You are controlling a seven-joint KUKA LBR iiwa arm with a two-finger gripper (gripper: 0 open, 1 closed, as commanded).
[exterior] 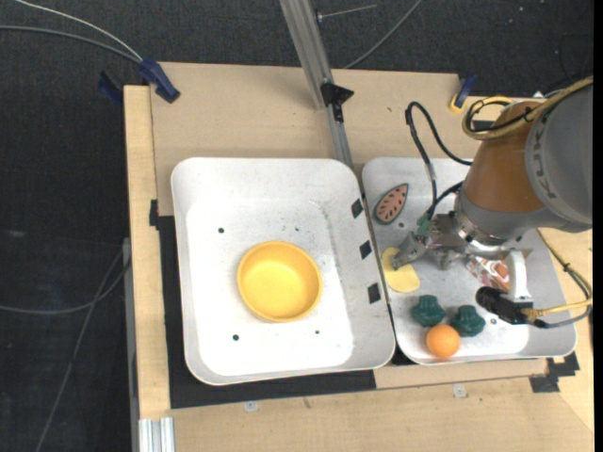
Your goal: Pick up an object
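Observation:
My gripper (426, 250) hangs low over the middle of the right bin (551, 342), under the orange-banded wrist. Just below and left of it lies a pale yellow flat piece (402, 279). A pink oval object (390, 202) rests at the bin's back left. Two dark green pieces (426, 310) (467, 320) and an orange ball (442, 341) sit near the front wall. A red and white object (497, 271) lies partly hidden beneath the wrist. Nothing shows as held.
The left bin (203, 205) holds a yellow bowl (277, 281) near its middle. A metal pole (311, 45) slants in from the top to the gap between the bins. Black cables (424, 149) loop behind the arm over the right bin's back.

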